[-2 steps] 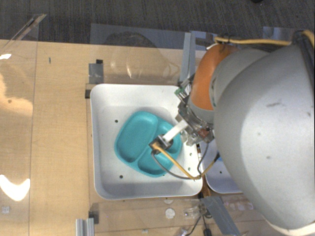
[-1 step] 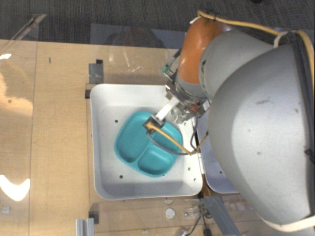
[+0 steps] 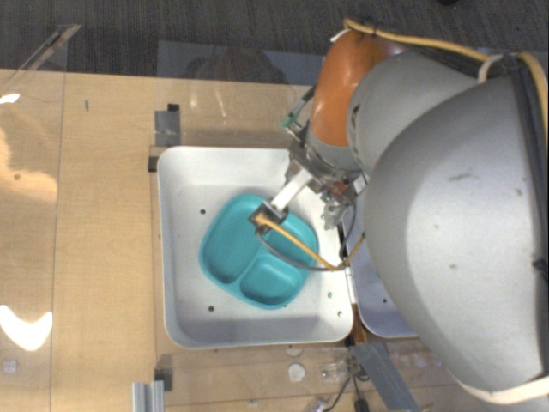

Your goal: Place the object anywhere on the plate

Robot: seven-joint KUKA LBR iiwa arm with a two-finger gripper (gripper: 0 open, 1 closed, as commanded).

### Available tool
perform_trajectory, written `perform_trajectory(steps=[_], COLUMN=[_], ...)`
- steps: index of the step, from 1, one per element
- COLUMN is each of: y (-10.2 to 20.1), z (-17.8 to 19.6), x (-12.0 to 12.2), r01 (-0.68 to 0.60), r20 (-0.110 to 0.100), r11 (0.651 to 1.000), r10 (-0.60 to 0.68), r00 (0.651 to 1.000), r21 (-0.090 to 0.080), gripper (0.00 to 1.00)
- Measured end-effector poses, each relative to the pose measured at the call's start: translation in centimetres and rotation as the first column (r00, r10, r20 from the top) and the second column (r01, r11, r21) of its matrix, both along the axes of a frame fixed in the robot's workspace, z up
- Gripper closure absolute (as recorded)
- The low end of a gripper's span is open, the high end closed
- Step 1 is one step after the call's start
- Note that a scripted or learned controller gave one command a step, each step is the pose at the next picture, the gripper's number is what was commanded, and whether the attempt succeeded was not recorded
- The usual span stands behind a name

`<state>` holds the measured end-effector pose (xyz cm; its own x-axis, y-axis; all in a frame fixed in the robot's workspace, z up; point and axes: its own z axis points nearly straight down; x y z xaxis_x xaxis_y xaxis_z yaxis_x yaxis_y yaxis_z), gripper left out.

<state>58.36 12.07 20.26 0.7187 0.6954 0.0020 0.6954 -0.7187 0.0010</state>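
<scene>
A teal plate (image 3: 249, 256) with three compartments lies tilted in the middle of the left white bin (image 3: 184, 230). My gripper (image 3: 331, 201) hangs below the orange band, over the bin's right side, just beyond the plate's upper right rim. My own wrist hides the gripper's tip. The plate's compartments look bare where I can see them.
My large grey arm body covers most of the right bin (image 3: 377, 316), of which a sliver shows at its lower left. Bare wooden bench (image 3: 77, 230) stretches to the left. Small metal brackets (image 3: 167, 127) stand at the left bin's corners.
</scene>
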Motion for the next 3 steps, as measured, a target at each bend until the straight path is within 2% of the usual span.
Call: perform_trajectory(steps=[1,2,3], y=[0.2,2.2,4.0], z=[1.1,2.9,0.4], x=[0.1,3.1,0.4], r01=[-0.010,-0.005,0.053], r20=[0.003,0.001,-0.002], r11=[1.000,1.000,0.999], r10=[0.010,0.005,-0.053], r00=[1.000,1.000,0.999], r21=[0.000,0.000,0.000], gripper=[1.00,1.00,1.00])
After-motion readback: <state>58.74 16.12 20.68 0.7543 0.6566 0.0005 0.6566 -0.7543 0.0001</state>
